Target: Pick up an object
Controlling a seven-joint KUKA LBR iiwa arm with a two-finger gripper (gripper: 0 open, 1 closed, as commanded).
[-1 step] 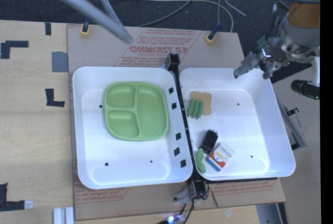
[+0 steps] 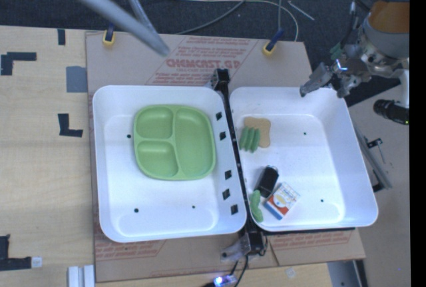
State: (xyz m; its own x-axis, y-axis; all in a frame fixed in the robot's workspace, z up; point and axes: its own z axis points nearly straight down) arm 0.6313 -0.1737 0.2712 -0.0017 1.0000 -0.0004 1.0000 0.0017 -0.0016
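End effector (image 2: 324,82) hovers above the right bin's (image 2: 353,139) upper right rim; finger state cannot be told, nothing visibly held. Right bin: tan-and-green piece (image 2: 253,134), black object (image 2: 267,180), small colourful box (image 2: 282,200). Left bin (image 2: 110,166): green divided tray (image 2: 174,142).

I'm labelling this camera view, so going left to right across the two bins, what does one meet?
Left bin → green divided plate → right bin with green strips, black block, small printed card → gripper above the right bin's far corner.
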